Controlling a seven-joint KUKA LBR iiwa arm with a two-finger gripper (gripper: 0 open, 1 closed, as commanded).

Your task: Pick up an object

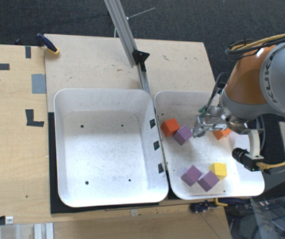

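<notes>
The pincer (201, 128) hangs low in the right bin (242, 185), beside a purple cube (183, 135) and an orange cube (170, 127); its state cannot be told. Two purple cubes and a yellow one (219, 170) lie nearer the bin's front.

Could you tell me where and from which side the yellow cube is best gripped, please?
Probably from above, across the yellow cube's far and near faces. A purple cube crowds its near-left corner, while the right bin's floor is bare on its far and right sides.
</notes>
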